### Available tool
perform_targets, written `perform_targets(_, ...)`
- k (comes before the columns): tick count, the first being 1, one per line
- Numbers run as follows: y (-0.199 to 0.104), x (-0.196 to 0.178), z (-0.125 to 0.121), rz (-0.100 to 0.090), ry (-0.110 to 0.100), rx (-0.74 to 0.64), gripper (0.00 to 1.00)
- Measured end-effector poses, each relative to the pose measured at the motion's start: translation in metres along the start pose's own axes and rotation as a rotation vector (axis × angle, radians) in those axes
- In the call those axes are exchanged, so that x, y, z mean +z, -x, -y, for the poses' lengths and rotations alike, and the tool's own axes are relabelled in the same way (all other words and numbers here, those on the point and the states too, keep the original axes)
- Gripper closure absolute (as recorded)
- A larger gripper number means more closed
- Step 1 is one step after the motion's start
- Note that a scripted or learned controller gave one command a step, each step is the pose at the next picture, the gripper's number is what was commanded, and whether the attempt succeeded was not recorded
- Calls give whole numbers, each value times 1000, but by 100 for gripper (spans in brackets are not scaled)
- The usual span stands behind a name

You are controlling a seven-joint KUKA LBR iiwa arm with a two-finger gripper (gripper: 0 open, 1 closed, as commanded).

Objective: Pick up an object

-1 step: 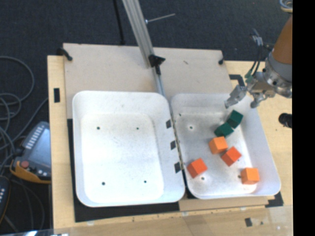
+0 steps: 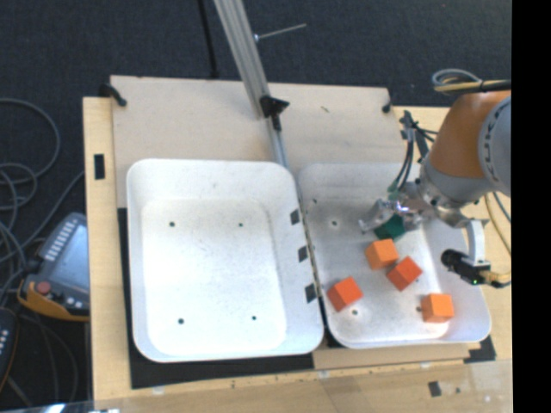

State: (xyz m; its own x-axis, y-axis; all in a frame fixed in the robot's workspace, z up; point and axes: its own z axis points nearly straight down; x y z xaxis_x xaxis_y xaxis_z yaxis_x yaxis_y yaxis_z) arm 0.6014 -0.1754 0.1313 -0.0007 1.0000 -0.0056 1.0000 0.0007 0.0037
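The arm reaches in from the right, and my gripper [image 2: 386,217] is low over the upper middle of the right bin [image 2: 344,188]. A small dark green block [image 2: 395,228] lies right under the gripper tip, partly covered by it. Whether the block is touched or held is hidden. Just below it sits an orange block [image 2: 381,253]. A red-orange block [image 2: 404,273] rests beside that one, to its lower right. Another red-orange block [image 2: 345,292] lies near the bin's left wall, and an orange block [image 2: 437,306] sits at the front right corner.
The left bin [image 2: 155,231] stands beside the right one, their walls meeting at mid-bench. A slanted aluminium post [image 2: 245,50] rises behind the bins. Cables and a pendant [image 2: 60,261] lie off the bench's left edge.
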Motion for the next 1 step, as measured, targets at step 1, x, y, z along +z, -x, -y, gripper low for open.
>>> perform_targets(1, -9, 8, -25, 4, 21, -1, 0)
